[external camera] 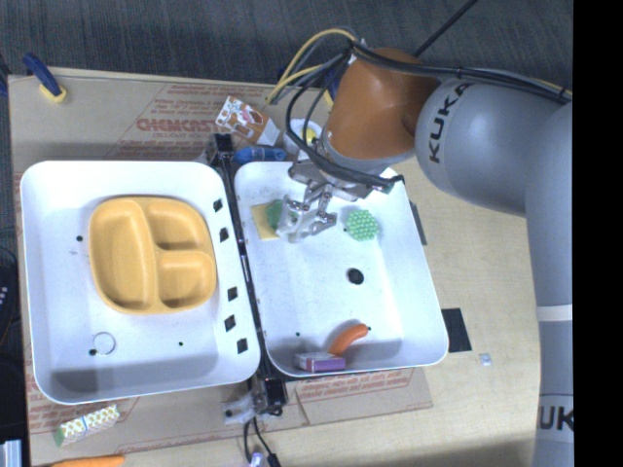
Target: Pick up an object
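The grey arm (506,154) reached in from the right, its orange band (375,105) hanging over the far end of the right bin (414,290). To the left sat the left bin (49,261), carrying a yellow divided tray (151,253) in its middle. Inside the right bin, the gripper (310,214) was low at the far left corner, its metal fingers (316,224) pointing down toward the bin floor; how far apart they stood could not be told from this angle, and nothing could be seen between them. Just left of the gripper lay a yellow block (263,220) with a small green piece (275,210) touching it, the likeliest target for the pick. Just right of the gripper lay a green dimpled ball (362,225). At the near end of the bin, well apart from the gripper, rested an orange carrot-shaped toy (348,337) and a small purple block (321,362). The risk here appeared to be the corner itself: the yellow block sat near the bin wall, so a closing finger could strike the wall or push the block aside rather than trap it, and the ball would likely roll away if nudged.
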